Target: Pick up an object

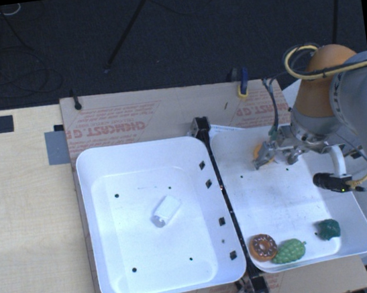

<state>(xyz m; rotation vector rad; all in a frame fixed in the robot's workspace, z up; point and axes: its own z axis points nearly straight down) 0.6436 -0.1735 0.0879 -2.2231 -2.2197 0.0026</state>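
Observation:
My gripper [267, 155] hangs low over the upper part of the right bin [291, 191], with the grey arm and its orange band [323, 82] reaching in from the right. A small orange-yellow thing [259, 148] shows right at the gripper's tip; I cannot tell if it is held. Along the right bin's near edge lie a brown frosted donut [262, 247], a bumpy light-green piece [289, 251] and a dark green object [328, 228]. A small white cylinder [166, 210] lies in the middle of the left bin [108, 187].
A black divider with clips [218, 192] runs between the two bins. Both bins sit on a cardboard sheet [132, 119] on the wooden bench. A blue-and-yellow clamp [241, 81] stands at the cardboard's far edge. Cables trail from the arm at the right.

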